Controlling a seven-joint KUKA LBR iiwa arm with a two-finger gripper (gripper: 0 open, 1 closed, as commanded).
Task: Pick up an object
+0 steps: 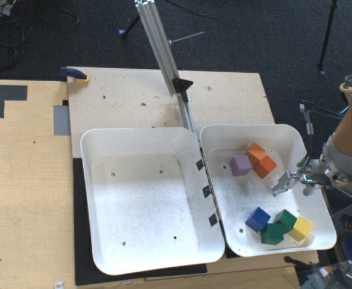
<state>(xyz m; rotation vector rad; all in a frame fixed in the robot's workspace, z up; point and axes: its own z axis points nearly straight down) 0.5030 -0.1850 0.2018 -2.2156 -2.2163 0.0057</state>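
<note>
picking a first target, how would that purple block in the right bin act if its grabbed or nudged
The purple block looks like a rigid cube with flat faces, so it probably slides rather than rolls. It touches an orange block, so a nudge may shift both. It looks small and likely light; its matte faces should give the gripper fair hold.

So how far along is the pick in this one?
Nothing looks picked yet. All the blocks lie in the right bin: the purple block and two orange blocks toward the back, the blue block, two green blocks and the yellow block near the front. The tool sits over the bin between the groups, with no block in it. Grasping and lifting remain.
</note>
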